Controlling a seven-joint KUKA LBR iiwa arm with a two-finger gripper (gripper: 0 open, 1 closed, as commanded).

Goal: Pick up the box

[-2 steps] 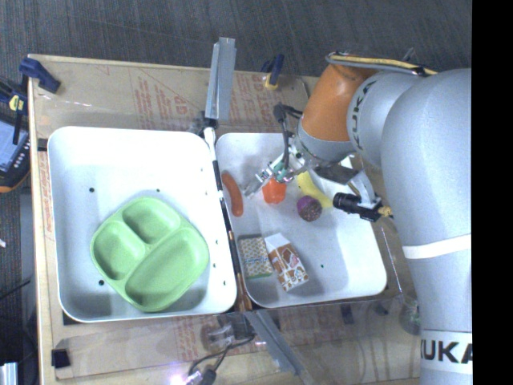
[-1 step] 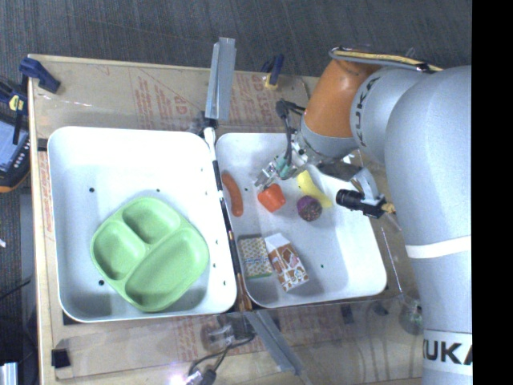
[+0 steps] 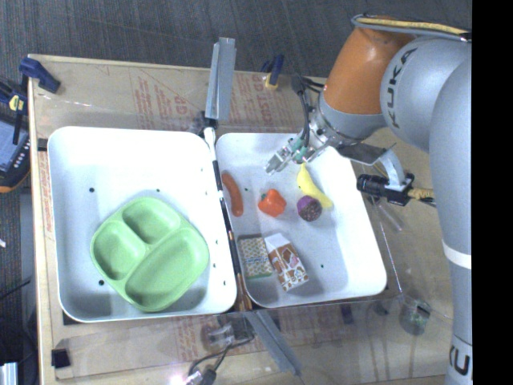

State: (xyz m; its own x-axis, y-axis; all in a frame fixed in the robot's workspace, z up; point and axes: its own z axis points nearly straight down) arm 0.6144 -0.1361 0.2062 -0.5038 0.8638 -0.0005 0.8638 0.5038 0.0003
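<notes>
Two white bins are set side by side. A green divided plate (image 3: 151, 253) fills the left bin (image 3: 64, 147). In the right bin (image 3: 365, 271), the box (image 3: 286, 265) lies near the front edge, untouched. The gripper (image 3: 285, 156) hovers near the back edge, well apart from it, fingers narrowly parted, nothing held.

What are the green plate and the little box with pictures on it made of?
The green three-compartment plate in the left white bin looks like matte moulded plastic: one even colour, soft rounded edges, only a dull sheen. The small printed box in the right white bin looks like thin cardboard, with flat faces, sharp folds and printed patterns, though that is only a guess.
</notes>
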